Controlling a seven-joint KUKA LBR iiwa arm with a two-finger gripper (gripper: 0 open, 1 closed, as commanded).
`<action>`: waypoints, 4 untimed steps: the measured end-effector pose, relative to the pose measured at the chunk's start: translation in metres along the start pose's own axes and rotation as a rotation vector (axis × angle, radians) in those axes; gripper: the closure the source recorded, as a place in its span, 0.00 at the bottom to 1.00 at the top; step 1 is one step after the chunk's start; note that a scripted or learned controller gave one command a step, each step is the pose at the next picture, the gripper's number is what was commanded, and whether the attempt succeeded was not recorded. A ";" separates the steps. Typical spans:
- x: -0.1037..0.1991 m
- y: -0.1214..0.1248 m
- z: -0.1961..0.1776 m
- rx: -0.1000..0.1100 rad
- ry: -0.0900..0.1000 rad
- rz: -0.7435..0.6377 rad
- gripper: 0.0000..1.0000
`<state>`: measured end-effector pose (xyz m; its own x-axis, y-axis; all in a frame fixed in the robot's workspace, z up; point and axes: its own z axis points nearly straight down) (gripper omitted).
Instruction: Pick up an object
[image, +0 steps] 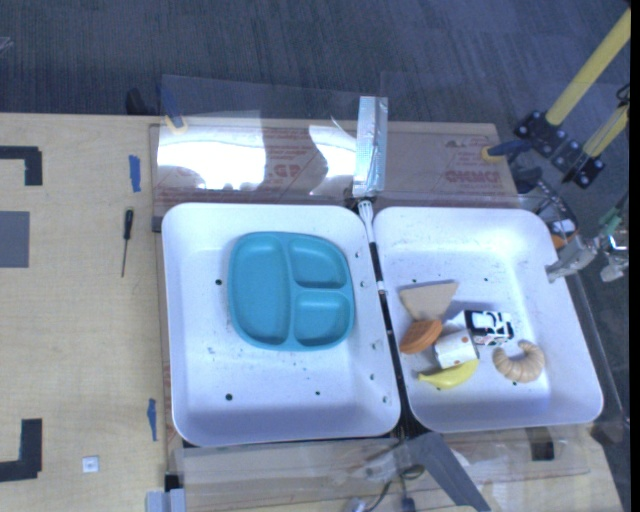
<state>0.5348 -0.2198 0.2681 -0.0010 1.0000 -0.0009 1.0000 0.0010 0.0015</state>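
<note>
The right bin (480, 235) holds a cluster of small objects near its front. A tan wedge-shaped piece (428, 297) lies at the left of the cluster, with an orange rounded piece (421, 335) just below it. A white block (455, 349) touches a yellow banana (449, 376) at the front. Right of the block lies a black-and-white item (489, 324). A tan croissant (520, 361) sits nearest the bin's right wall. In the left bin (195, 330), a teal divided plate (292, 290) lies flat.
A clear plastic sheet (260, 150) with a metal strip (370, 145) stands behind the bins. A screwdriver (126, 238) lies on the wooden bench at left. Yellow rods with black clamps (560, 140) and metal hardware (590, 250) crowd the right bin's far right corner.
</note>
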 end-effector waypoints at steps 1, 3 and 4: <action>0.033 -0.001 0.112 0.011 0.004 0.074 0.00; 0.111 -0.003 0.178 -0.015 -0.010 0.039 0.00; 0.090 -0.041 0.180 -0.006 0.000 0.048 0.00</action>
<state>0.4939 -0.1296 0.0882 0.0465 0.9989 -0.0008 0.9989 -0.0465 0.0073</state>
